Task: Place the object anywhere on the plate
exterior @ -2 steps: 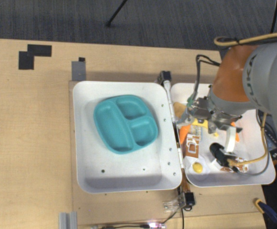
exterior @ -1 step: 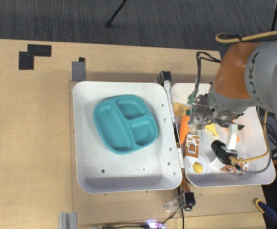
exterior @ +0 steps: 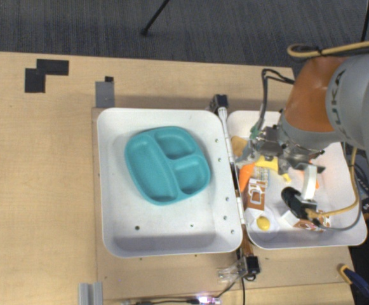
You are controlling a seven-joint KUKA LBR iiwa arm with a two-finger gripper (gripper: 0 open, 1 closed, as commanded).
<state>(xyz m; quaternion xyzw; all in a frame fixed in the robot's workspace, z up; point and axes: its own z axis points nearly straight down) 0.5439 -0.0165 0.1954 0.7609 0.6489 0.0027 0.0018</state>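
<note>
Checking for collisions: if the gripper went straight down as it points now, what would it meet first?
Probably the orange object among the clutter in the right bin beneath the gripper; depth is unclear from above.

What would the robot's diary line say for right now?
arm: over right bin | hand: low among clutter | teal plate: in left bin, nothing on it | placing: not done
</note>
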